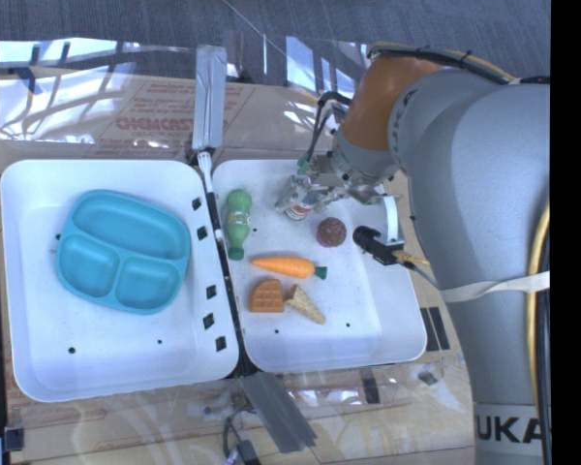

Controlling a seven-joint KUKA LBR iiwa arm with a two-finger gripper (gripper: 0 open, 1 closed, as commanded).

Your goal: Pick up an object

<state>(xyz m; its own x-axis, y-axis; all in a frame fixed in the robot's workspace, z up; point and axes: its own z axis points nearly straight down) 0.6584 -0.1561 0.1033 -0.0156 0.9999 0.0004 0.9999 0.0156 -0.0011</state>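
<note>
In the right bin (387, 327) lie a green bottle (236, 221), an orange carrot (286, 266), a brown waffle piece (266, 296), a tan cone-shaped piece (307, 304) and a dark brown ball (331, 232). My gripper (299, 198) hangs low over the back of this bin, just left of the ball and right of the bottle. A small reddish-brown thing (295, 213) peeks out right under it; whether it is gripped is hidden by the gripper's body.
The left bin (39, 337) holds a blue divided plate (123, 251). A ridge with black clips (213, 260) separates the bins. The grey arm (465, 182) covers the right bin's right side, and a black part (373, 245) juts out near the ball.
</note>
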